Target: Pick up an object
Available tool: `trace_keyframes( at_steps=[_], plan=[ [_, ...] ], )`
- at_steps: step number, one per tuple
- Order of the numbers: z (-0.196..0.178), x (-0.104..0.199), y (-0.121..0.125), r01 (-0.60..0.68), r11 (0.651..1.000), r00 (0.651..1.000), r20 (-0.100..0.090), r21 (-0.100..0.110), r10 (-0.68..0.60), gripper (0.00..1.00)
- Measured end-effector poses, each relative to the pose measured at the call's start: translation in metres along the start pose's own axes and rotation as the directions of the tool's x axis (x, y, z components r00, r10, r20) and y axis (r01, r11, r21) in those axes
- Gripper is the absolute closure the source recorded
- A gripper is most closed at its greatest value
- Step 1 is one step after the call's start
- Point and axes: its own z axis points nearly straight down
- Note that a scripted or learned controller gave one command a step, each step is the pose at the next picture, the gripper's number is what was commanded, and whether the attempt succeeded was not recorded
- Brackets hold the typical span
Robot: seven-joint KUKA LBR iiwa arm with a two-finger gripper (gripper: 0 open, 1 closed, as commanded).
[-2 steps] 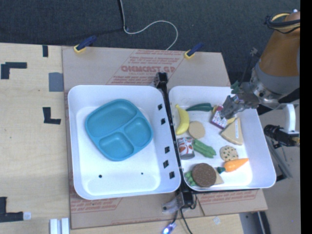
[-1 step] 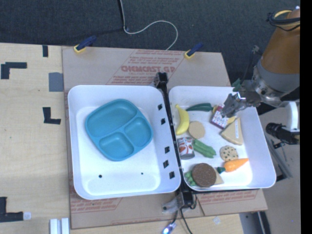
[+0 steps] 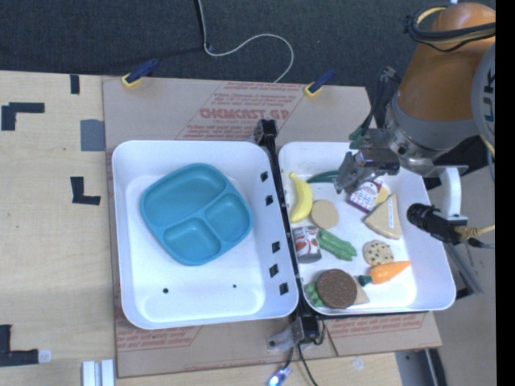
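My gripper [image 3: 354, 177] hangs over the back part of the right bin [image 3: 434, 300], the arm [image 3: 447, 63] coming in from the right; I cannot tell how my jaws stand, the dark wrist hardware blurs them together; nothing visibly sits between them.

Everything below placed relative to the banana [image 3: 300, 197], which lies by the right bin's left wall, near the divider:
- red-and-white packet [image 3: 366, 195]: to the banana's right, just beside and slightly below my gripper tip, looks touching or nearly so, cannot tell which
- cheese wedge [image 3: 385, 216]: further right of the banana, past the packet
- round tan cracker [image 3: 325, 214]: just right of the banana's lower end
- small can [image 3: 306, 244]: just in front of the banana
- green pea pod [image 3: 336, 244]: in front and right, beside the can
- chocolate-chip cookie [image 3: 376, 252]: front right, well apart
- carrot [image 3: 389, 272]: front right, just beyond the cookie
- burger [image 3: 336, 289]: well in front, near the bin's front wall
- green stem-like piece [image 3: 324, 176]: just behind and right, running toward my gripper

Left bin [image 3: 137, 296]: left of the banana across the divider; holds a blue divided plate [image 3: 195, 213].
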Motion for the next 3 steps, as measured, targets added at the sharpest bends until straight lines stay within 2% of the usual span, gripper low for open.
trace_keyframes(
  at_steps=[1,2,3],
  plan=[
    [0.073,0.062,-0.007,-0.002,1.000,1.000,0.001,0.011,0.002,1.00],
    [-0.055,0.035,-0.037,-0.009,1.000,1.000,0.003,-0.011,0.009,1.00],
    [0.030,0.092,-0.057,-0.004,1.000,1.000,0.002,0.013,0.004,1.00]
  ],
)
